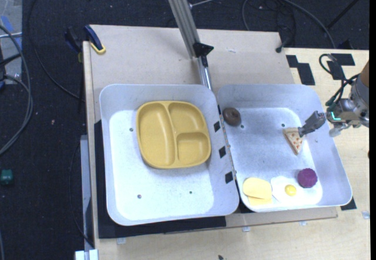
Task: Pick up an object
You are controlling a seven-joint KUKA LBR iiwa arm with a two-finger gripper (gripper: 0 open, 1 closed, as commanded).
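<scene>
In the right bin (264,106) lie a pizza slice (294,140), a brown doughnut (232,116), a purple ball-like piece (306,178), a fried egg (288,189) and a yellow slab (257,189). My gripper (325,127) hangs over the bin's right rim, just right of and slightly above the pizza slice. It is open, with nothing between its fingers. One dark finger (311,123) points down-left toward the slice's upper corner.
The left bin (117,194) holds a yellow divided plate (174,134). A metal pole (182,9) slants from the top down to the seam between the bins. Cables lie on the dark floor beyond the bench.
</scene>
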